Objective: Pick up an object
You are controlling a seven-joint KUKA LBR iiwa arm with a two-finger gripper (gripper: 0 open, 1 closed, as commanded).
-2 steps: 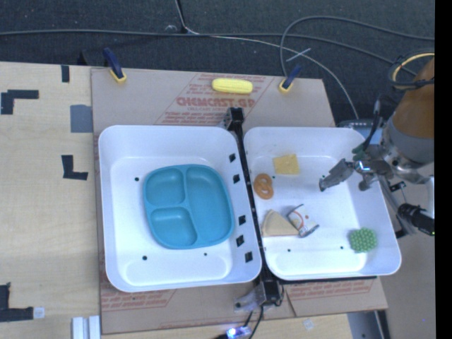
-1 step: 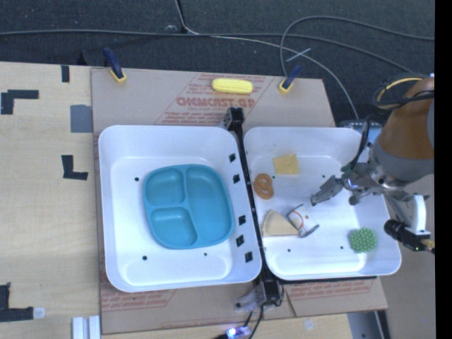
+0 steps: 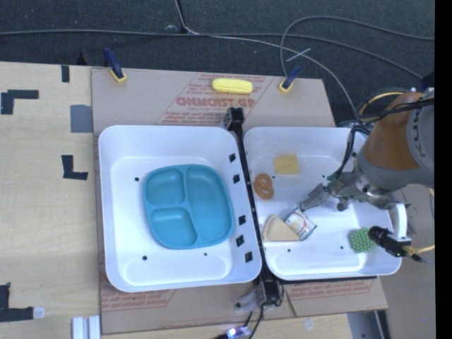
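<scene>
Blue divided plate in white left bin. Right bin white: yellow square, orange-brown pretzel, green bumpy ball, tan wedge. Yellow banana on brown cardboard.

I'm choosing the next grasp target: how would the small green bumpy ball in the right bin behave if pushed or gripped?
The small green bumpy ball looks round, so it would probably roll when nudged. It sits near the right bin's wall, which may stop it. Its knobbly surface might aid grip.
</scene>
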